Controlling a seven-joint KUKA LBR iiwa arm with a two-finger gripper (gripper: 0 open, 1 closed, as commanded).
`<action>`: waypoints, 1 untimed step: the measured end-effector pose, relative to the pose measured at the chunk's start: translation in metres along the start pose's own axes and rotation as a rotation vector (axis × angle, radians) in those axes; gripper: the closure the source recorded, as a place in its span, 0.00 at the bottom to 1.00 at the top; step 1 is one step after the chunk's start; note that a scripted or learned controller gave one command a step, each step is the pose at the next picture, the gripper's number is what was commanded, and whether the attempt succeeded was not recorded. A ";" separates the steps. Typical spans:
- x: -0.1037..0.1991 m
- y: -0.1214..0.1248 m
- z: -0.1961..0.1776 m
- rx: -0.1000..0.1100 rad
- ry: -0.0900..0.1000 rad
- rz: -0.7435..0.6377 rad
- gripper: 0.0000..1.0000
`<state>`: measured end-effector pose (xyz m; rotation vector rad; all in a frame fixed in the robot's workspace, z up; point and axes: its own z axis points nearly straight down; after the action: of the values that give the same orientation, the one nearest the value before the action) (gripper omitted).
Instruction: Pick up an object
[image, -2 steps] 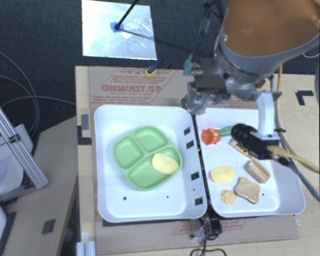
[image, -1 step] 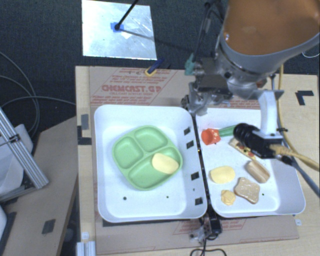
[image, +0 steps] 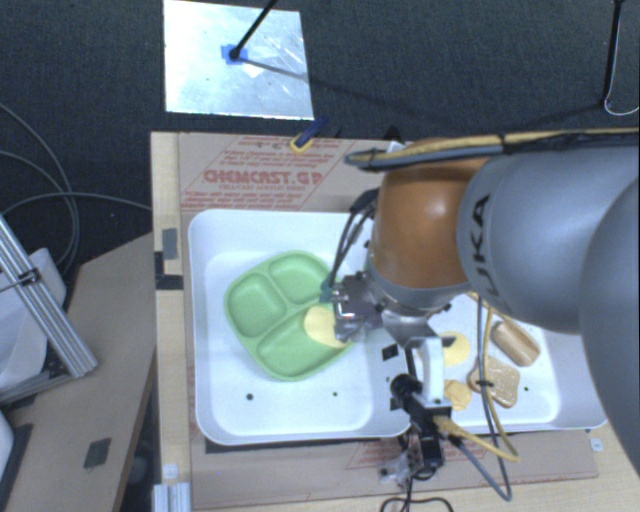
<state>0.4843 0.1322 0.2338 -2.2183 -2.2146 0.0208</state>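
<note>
Dark carpet-like flooring surrounds a bench topped with printed brown cardboard (image: 260, 175), on which two shallow white bins sit side by side. Lying in the left bin (image: 215, 400) is a light green, smooth plastic divided plate (image: 275, 310) with rounded compartments, and a pale yellow rounded piece (image: 320, 325) rests against its right edge. Tan, bread-like toy foods (image: 515, 345) and a small yellow item (image: 455, 350) lie in the right bin (image: 545, 405). From the right, the glossy grey arm with its orange band (image: 425, 235) hangs low over the seam between the bins, and the gripper (image: 350, 312) sits just beside the yellow piece and the plate's rim. Whether its claw is spread or pinched cannot be told, as the wrist hides it. Nothing is visibly lifted, so the pick appears not yet done, with the approach to the plate area seemingly made.
</note>
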 end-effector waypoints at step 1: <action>-0.016 0.076 0.135 -0.008 0.001 0.001 1.00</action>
<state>0.5579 0.1153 0.0983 -2.2226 -2.2178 0.0110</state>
